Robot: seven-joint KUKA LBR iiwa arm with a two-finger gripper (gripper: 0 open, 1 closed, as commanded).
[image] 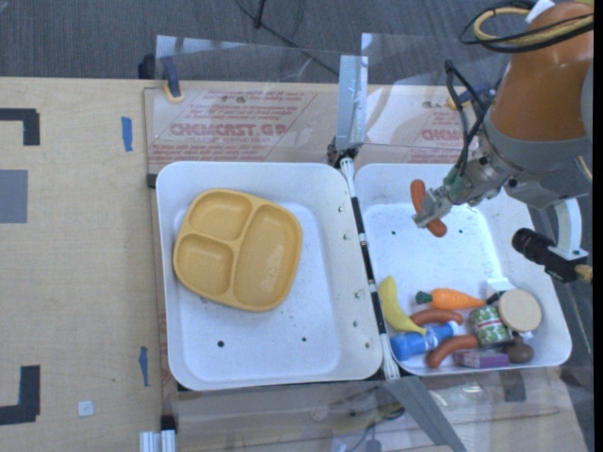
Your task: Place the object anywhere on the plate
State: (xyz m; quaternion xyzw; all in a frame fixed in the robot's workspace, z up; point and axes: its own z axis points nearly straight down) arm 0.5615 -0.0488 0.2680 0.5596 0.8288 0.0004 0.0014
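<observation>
Red sausage [426, 206]: the task's thing, a small red-orange link lying slantwise in the upper left part of the right bin [471, 252], near that bin's back wall. My pincer [436, 205] sits directly over it; the link shows above and below the fingertips, so the fingers appear closed about its middle, though at this size I cannot tell how firmly or whether it is lifted off the floor.

Arm [542, 83]: my grey body with its orange band enters from the right of the sausage; a yellow cable [499, 22] loops at its top and dark cables [462, 102] hang toward the wrist.

Plate [237, 249]: yellow, three compartments, well apart from the sausage to its left, in the left bin [268, 347], upper left of that bin's floor. The divider [363, 262] between the two bins, where their rims meet, stands between sausage and plate.

Clutter toward the front of the right bin, below the sausage: a banana [396, 309] against the left wall; a carrot [452, 299]; two further red sausages [443, 332]; a blue item [410, 345]; a green-labelled can [488, 326], its print too small to read; a tan round disc [520, 311]; a purple piece [485, 358].

Writing: behind the left bin, up and left of the sausage, a clear sheet [236, 125] carries red lettering, blurred, reading roughly "CHEMCAST"; a similar red line lies behind the right bin, unreadable.

Bench [71, 252]: light wood, far left of the sausage, with black corner marks [24, 125] and blue tape strips [126, 133].
</observation>
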